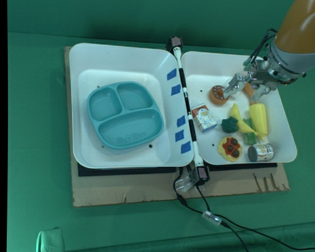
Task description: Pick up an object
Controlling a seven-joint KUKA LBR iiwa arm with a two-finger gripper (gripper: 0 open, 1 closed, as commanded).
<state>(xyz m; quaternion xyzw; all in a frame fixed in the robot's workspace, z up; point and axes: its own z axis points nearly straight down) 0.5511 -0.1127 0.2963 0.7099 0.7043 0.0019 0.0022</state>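
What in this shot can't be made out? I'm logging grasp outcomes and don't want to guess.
- Gripper: too small to tell what it grips, if anything.
- Orange item: partly covered by the gripper, identity unclear.
- Small carton and can: labels too small to read.
- Arm: cut off by the right edge.

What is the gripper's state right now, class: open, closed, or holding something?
Gripper: open, holding nothing; it hangs over the right bin, with its fingers spread between the donut and an orange toy.
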